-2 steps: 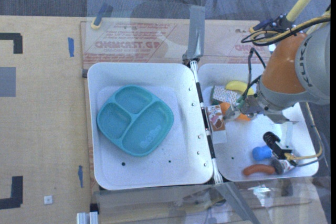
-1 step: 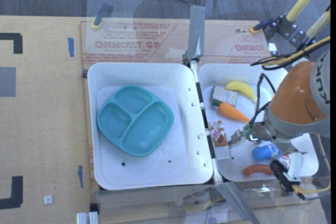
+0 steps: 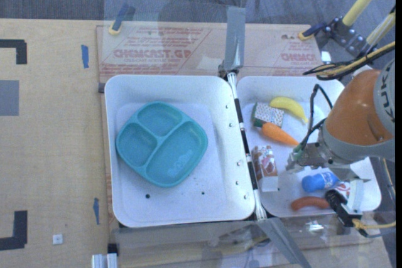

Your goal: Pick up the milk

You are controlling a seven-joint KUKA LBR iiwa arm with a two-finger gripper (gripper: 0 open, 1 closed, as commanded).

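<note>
The right bin [image 3: 370, 198] holds a small blue and white container [image 3: 319, 182] near its front, which I take to be the milk. It lies on its side. My gripper [image 3: 299, 159] hangs just above and to the left of it, under the grey and orange arm [image 3: 358, 119] that reaches in from the right. Nothing shows between the gripper and the milk. The arm's body covers the bin's right part.
Also in the right bin are a banana [image 3: 289, 108], a checked box [image 3: 268, 115], a carrot [image 3: 278, 133], a brown bottle with a white cap [image 3: 266, 165] and a sausage [image 3: 309, 203]. The left bin [image 3: 125, 198] bears a teal divided plate [image 3: 162, 143].
</note>
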